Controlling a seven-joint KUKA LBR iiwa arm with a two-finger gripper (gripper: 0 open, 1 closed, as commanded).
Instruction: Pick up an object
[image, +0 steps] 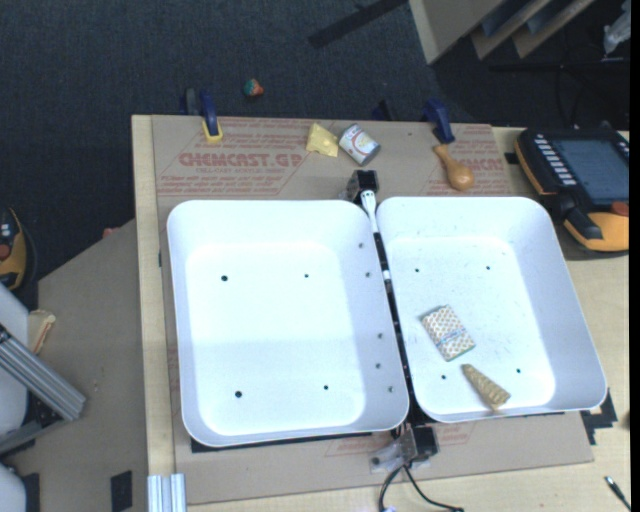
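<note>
Two objects lie in the right bin (530, 240). One is a small flat patterned packet (447, 331) near the bin's middle. The other is a tan cone-shaped piece (485, 386) close to the front wall, a little right of the packet. The two sit apart from each other.
The left bin (200, 250) stands beside the right one, the two rims meeting along a dark strip. Behind the bins on the cardboard lie a yellow wedge (322, 141), a small white box (359, 144) and a wooden-handled item (454, 167). A black and orange pendant (585, 175) sits at right.
</note>
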